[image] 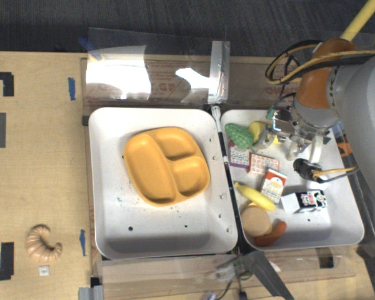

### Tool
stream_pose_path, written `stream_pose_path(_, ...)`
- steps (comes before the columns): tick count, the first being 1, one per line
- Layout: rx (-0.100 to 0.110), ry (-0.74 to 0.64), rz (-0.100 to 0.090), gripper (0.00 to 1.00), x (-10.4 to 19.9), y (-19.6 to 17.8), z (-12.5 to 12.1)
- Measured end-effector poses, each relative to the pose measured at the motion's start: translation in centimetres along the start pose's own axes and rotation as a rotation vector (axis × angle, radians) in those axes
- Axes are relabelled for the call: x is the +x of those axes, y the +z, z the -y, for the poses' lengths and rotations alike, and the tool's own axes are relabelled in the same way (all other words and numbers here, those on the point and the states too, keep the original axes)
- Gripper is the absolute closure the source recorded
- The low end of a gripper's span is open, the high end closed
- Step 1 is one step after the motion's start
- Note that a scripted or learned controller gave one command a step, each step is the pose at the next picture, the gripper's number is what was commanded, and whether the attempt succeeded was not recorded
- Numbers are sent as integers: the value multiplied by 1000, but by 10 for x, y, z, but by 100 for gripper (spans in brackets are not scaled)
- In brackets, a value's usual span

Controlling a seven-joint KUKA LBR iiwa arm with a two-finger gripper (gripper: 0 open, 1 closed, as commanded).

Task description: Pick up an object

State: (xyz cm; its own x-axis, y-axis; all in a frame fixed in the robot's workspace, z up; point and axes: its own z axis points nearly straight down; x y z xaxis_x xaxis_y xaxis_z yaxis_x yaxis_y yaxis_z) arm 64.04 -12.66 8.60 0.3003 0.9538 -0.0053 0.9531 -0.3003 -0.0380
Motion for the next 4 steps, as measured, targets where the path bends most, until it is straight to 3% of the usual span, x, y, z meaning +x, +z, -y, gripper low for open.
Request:
stream_pose_path(1, -12, 0, -1, 100, 2, -12, -2)
stream_pose_path(2, -49, -5, -8, 100, 68, -182, -2)
stream_pose_path(3, -35, -250, 1, 100, -16, -148, 37)
stream_pose_path(4, -32, -192, -2, 100, -7, -103, 62)
